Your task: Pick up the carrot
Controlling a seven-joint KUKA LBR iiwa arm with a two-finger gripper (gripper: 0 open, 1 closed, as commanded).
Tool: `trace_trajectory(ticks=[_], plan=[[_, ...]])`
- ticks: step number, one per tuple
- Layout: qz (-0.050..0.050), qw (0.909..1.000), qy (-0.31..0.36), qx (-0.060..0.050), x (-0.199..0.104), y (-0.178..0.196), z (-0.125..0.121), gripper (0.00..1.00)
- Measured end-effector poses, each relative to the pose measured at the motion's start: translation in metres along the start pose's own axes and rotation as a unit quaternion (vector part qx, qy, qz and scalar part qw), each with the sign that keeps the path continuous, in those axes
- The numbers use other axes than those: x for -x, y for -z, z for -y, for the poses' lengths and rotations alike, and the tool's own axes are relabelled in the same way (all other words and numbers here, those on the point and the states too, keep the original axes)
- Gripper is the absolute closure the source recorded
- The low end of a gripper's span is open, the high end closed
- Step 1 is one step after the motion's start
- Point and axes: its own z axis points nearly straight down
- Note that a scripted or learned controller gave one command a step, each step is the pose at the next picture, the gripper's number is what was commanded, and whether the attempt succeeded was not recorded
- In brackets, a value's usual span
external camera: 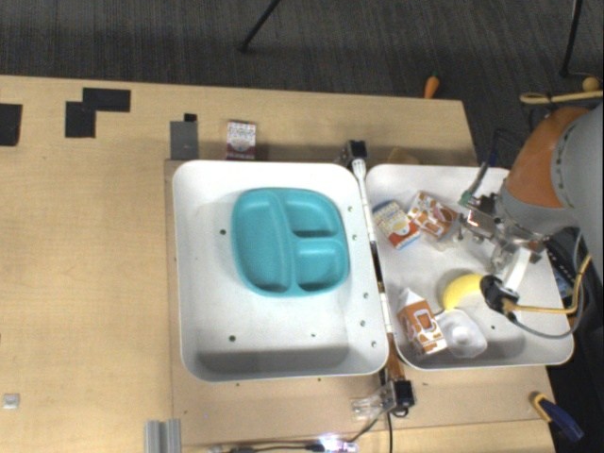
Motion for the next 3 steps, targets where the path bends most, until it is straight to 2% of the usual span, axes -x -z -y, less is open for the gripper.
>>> trace_trajectory(ticks=[2,3], plan=[[0.0,1.0,0.0,0.0,0.0,0.0,0.0,0.0],[0.001,0.9625,-0.271,-0.002,0.016,0.021,0.017,0.0]])
